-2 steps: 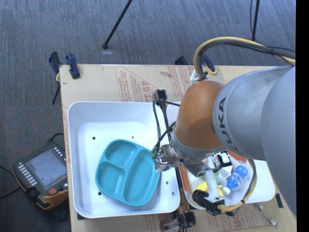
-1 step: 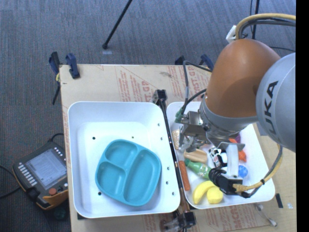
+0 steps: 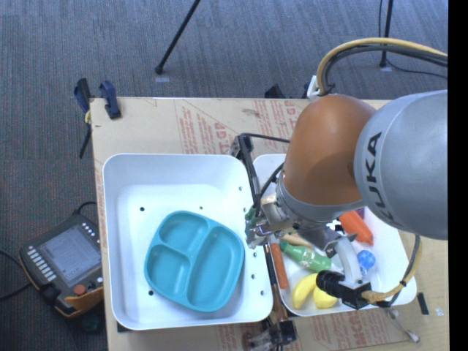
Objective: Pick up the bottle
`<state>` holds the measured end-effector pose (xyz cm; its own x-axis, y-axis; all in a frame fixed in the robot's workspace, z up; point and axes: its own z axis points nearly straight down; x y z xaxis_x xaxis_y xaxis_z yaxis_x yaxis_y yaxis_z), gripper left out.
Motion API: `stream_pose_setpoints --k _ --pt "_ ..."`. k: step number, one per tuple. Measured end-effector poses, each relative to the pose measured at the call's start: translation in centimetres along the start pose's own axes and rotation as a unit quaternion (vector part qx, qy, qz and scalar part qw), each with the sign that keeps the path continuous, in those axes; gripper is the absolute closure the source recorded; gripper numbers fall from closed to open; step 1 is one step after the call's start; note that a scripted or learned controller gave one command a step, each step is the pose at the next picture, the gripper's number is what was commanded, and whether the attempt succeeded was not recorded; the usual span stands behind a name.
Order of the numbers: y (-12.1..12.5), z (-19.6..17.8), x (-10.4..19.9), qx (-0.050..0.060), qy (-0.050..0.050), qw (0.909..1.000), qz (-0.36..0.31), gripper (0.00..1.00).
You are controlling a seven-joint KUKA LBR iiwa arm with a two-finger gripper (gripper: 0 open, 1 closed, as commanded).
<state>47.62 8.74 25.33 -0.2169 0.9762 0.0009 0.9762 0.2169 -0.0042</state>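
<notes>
Pincer (image 3: 262,229): low over right bin's (image 3: 404,257) nine-o'clock edge; I cannot tell its state. Bottle (image 3: 305,254): green, lying in that bin at the pincer's four o'clock, not lifted. I judge grasp and lift outstanding.

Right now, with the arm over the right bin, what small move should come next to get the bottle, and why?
Probably shift slightly toward the green bottle and descend. It lies on its side in the right bin, beside the yellow banana, just below the arm's wrist, and nothing shows it gripped yet.
</notes>
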Motion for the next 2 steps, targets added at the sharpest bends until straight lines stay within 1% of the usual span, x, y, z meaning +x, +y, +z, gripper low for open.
stream_pose_setpoints --k 1,2 --pt "-0.3 -4.8 -1.3 -0.001 0.000 0.9945 0.105 1.00" --pt "-1.1 4.9 -4.4 0.000 0.000 0.9985 -0.055 1.00"
